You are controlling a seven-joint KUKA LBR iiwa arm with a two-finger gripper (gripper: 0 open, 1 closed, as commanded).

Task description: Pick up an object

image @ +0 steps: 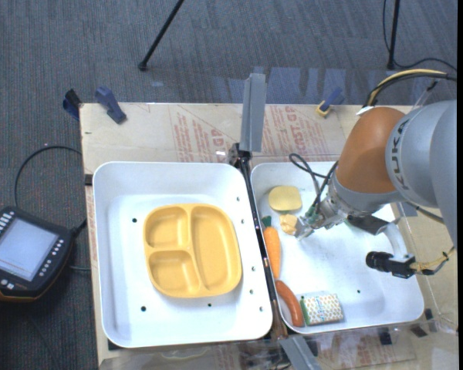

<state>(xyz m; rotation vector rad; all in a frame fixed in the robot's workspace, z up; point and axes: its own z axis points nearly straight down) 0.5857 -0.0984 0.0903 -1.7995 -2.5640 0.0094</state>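
Observation:
My gripper (304, 227) reaches down into the right bin (355, 284) near its left side. It sits right beside a small pale yellow piece (288, 223), and I cannot tell whether it touches it. A rounded yellow food item (285, 199) lies just behind that piece. An orange carrot (272, 253) lies lengthwise along the bin's left wall. At the front, a red sausage (289, 302) lies next to a small dotted white packet (322, 308).
The left bin (116, 206) holds a yellow divided plate (192, 250). A grey upright post (253, 114) stands behind the seam between the bins. A black cable end (386, 262) hangs over the right bin's right side. A teach pendant (19, 253) lies on the floor at left.

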